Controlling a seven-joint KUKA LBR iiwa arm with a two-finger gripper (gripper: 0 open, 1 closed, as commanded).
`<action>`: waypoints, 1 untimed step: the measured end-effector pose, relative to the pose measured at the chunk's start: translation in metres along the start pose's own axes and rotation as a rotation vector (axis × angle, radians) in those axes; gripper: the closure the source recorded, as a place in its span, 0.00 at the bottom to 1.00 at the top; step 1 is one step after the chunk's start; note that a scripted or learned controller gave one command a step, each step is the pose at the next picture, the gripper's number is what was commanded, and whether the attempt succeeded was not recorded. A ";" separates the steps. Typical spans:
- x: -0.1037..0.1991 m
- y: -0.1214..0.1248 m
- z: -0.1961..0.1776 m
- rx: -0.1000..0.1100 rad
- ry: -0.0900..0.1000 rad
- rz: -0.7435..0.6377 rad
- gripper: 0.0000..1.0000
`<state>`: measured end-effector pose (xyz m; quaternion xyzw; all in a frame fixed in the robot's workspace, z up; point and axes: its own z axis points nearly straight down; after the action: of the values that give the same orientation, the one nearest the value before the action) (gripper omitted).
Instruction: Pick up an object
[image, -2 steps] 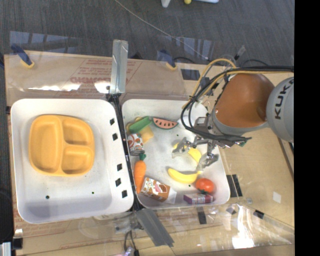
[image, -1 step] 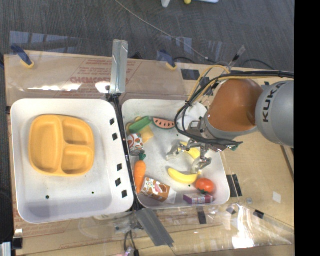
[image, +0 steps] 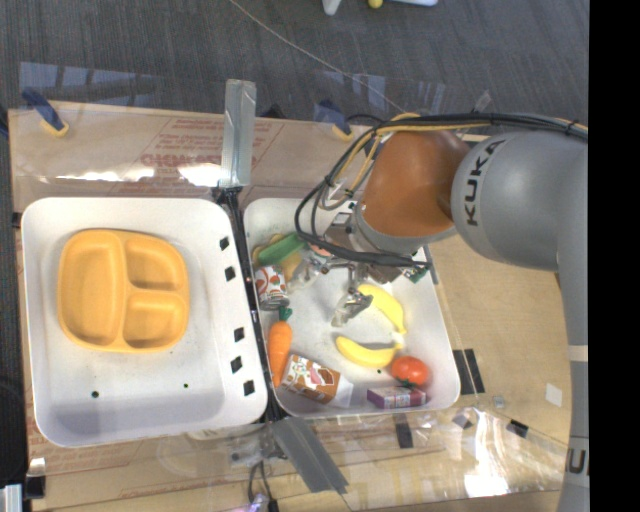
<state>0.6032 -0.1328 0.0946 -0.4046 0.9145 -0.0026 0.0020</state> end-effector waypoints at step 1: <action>-0.021 -0.010 -0.001 0.008 0.013 0.062 0.00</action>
<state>0.6248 -0.1237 0.0959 -0.3761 0.9265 -0.0087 -0.0022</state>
